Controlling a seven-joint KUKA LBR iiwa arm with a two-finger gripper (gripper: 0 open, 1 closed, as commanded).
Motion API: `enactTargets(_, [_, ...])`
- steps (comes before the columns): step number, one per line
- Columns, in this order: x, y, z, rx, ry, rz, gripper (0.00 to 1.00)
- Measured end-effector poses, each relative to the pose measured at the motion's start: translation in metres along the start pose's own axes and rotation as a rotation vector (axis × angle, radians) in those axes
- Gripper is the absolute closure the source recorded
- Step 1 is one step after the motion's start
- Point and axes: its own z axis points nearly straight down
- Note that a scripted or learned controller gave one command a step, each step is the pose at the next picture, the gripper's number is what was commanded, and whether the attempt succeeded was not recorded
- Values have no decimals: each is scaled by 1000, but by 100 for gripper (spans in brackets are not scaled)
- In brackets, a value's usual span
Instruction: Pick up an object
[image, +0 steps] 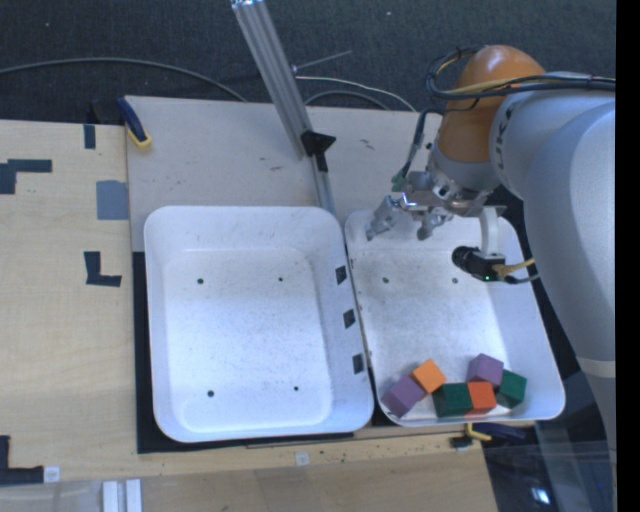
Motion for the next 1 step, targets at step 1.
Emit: enactTargets(1, [-68,0,60,2,0,8,0])
